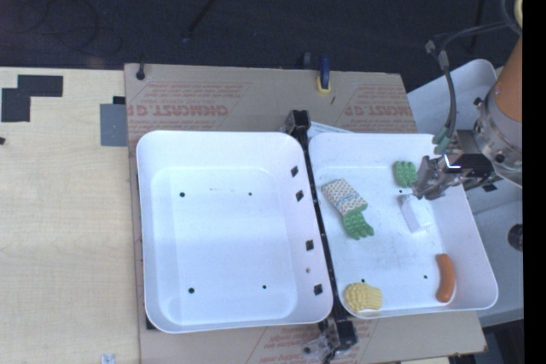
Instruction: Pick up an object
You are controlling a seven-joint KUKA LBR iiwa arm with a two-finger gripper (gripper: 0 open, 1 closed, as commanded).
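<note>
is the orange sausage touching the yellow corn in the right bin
Apart. The camera view shows bare white bin floor between the orange sausage and the yellow corn.

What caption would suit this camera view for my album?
Robot gripper hovering over the right bin, near a green toy, with a sausage, corn and a patterned block around.
</note>
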